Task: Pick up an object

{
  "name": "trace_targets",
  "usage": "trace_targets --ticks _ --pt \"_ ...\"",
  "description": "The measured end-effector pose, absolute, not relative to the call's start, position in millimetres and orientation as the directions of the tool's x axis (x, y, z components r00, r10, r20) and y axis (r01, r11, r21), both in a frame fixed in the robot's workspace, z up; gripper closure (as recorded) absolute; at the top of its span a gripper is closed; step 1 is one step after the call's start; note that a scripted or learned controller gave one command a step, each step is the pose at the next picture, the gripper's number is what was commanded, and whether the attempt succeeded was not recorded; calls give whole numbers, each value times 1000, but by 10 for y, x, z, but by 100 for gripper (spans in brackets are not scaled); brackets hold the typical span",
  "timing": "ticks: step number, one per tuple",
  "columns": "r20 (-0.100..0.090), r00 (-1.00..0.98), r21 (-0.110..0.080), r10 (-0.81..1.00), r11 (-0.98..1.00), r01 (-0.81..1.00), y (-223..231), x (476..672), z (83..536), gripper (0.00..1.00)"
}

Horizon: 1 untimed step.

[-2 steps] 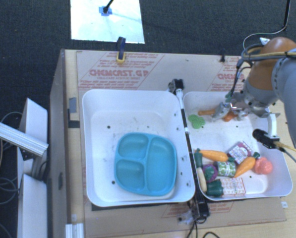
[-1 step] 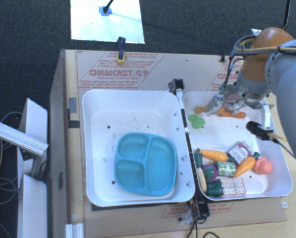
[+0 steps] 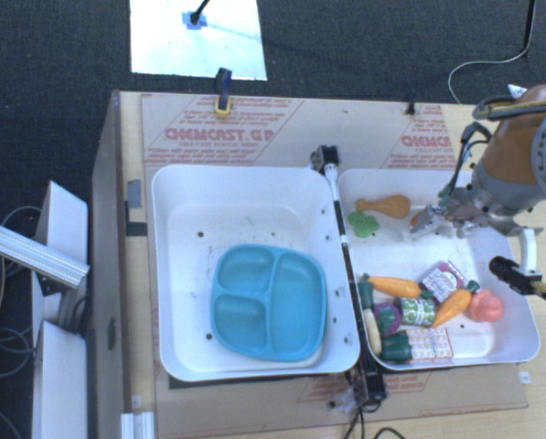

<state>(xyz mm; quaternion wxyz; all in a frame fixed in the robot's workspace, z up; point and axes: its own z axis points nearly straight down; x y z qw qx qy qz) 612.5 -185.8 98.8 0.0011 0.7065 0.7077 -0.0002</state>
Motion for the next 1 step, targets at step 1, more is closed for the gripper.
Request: trace_targets --ticks 1 --pt "0 -2 0 1000 2 1000 -1441 5552 838 0"
